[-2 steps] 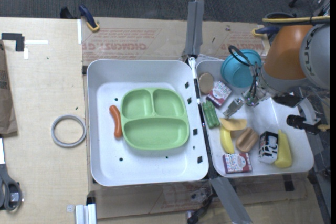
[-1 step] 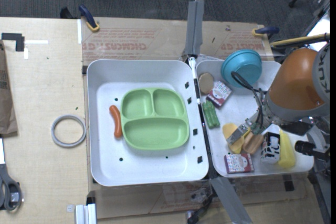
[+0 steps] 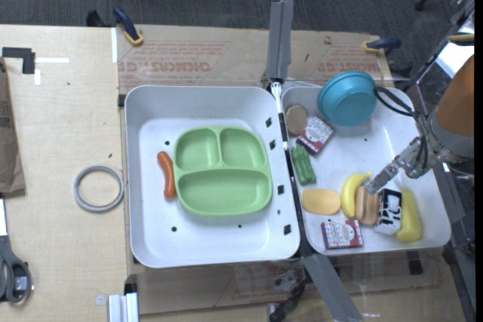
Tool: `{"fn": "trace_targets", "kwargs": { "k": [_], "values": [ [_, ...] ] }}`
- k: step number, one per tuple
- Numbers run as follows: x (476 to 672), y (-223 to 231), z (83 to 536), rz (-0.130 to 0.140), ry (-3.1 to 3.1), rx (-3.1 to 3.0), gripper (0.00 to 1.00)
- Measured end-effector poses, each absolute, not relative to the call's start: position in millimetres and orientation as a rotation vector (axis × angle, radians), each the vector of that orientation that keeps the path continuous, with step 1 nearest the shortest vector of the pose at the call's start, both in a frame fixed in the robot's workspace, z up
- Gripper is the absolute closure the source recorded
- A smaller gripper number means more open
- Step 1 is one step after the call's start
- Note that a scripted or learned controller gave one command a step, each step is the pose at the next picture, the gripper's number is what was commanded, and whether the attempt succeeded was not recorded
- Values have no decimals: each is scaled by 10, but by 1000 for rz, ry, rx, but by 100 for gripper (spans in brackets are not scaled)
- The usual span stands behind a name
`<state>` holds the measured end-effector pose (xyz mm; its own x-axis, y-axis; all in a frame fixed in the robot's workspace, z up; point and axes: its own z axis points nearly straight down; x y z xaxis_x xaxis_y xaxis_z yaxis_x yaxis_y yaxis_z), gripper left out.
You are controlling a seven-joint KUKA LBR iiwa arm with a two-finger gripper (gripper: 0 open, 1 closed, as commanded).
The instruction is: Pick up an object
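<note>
My gripper (image 3: 375, 183) reaches into the right bin (image 3: 377, 147) from the right, slanting down to the left. Its tip is right over a yellow banana (image 3: 350, 192) and a brown hot-dog bun (image 3: 365, 206) near the bin's front. Just right of the tip lie a black-and-white toy (image 3: 389, 210) and a yellow block (image 3: 410, 219). A flat yellow disc (image 3: 321, 201) and a red-and-white packet (image 3: 341, 234) lie to the front left. I see nothing lifted off the bin floor.
A blue bowl (image 3: 347, 97) sits at the back of the right bin, with a tan disc (image 3: 296, 118), a small red packet (image 3: 315, 135) and a green piece (image 3: 303, 164) along its left side. The left bin (image 3: 143, 162) holds a green divided plate (image 3: 223, 170) and an orange sausage (image 3: 167, 174).
</note>
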<state>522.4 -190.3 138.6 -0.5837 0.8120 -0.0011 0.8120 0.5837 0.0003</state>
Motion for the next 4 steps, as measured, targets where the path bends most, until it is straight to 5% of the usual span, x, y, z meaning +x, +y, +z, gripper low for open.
{"fn": "trace_targets", "kwargs": {
  "k": [1,2,3,4],
  "values": [
    [5287,-1604,988,7,2612,1731,0],
    [4889,-1420,918,1,2609,1746,0],
    [4892,-1428,1004,2,2606,1752,100],
    [4789,-653,2910,-3,2490,1914,100]
  ]
}}
